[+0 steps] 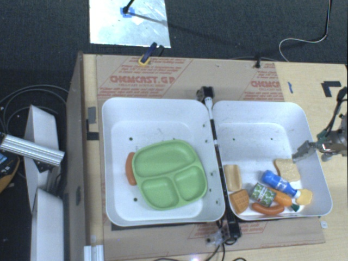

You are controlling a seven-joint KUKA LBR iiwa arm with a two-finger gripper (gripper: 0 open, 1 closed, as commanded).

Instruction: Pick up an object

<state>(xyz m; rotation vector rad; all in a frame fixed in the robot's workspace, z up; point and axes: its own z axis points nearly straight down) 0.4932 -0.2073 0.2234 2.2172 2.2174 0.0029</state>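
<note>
1. Nearest candidate: bread slice [286, 169], lying flat in the right bin [255, 116], toward its front right part and touching the blue bottle [279, 182].
2. Packed close around: green can [262, 192], orange sausage [267, 208] and other small pieces (all crowded at the front wall).
3. Probable risk: catching two items together, or slipping off the flat slice, because of the crowding and the thin edge.
4. Gripper [302, 151] low over the bin's right side, just beside the slice, reaching in from the right; open or closed, cannot tell.
5. Farther away: green plate [169, 174] in the left bin [117, 145].
</note>
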